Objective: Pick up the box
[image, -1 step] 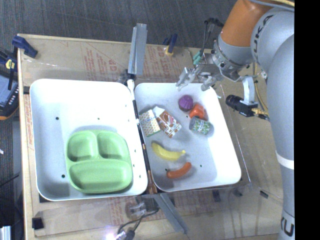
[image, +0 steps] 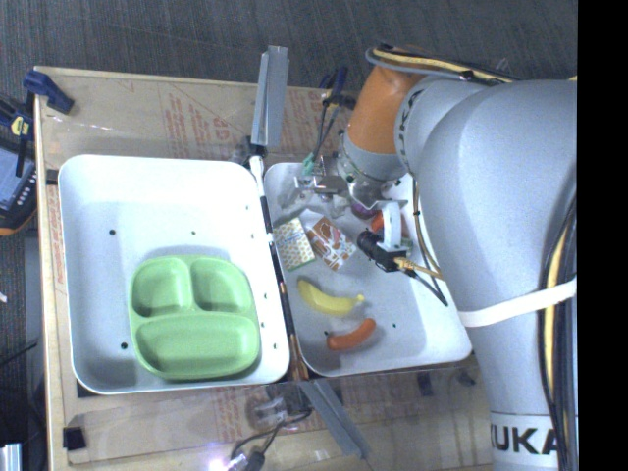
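Over the right bin (image: 432,337) the arm's wrist hangs low, and the gripper (image: 339,196) is near the far wall; whether it is spread or pressed together I cannot tell. The box (image: 292,244) lies tilted against the bin's left wall, touching a patterned packet (image: 332,243), with a banana (image: 330,299) and a sausage (image: 351,335) nearer the camera. I judge this the approach step. Next, the gripper must come down onto the box alone, apart from the packet.
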### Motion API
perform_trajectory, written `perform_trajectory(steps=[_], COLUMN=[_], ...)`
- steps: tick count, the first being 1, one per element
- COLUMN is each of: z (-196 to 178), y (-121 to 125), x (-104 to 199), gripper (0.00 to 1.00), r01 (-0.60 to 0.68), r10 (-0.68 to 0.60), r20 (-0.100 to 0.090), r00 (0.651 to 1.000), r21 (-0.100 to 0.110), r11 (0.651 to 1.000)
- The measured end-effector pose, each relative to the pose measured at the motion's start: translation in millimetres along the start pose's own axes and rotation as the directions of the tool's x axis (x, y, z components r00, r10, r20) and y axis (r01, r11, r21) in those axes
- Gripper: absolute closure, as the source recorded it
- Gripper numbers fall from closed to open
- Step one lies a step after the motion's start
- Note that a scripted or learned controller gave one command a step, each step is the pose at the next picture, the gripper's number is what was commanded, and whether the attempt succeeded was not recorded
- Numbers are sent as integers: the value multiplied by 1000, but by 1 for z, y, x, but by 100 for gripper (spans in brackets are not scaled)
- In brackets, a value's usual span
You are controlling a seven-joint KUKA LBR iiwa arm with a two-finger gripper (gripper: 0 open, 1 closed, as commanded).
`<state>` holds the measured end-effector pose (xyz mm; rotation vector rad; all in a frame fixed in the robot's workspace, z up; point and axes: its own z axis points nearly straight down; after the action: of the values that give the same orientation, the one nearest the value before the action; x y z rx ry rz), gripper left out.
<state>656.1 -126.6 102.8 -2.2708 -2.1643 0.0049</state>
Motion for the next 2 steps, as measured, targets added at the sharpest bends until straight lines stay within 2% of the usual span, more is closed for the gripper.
perform_trajectory(steps=[1,2], z=[-71,-29], y=[-38,1], x=[-43,-83], gripper=[0,0], r01=[206,268], r10=[-206,-268], r20=[1,5], r00=[979,963], r21=[-2,-9], r11=[979,963])
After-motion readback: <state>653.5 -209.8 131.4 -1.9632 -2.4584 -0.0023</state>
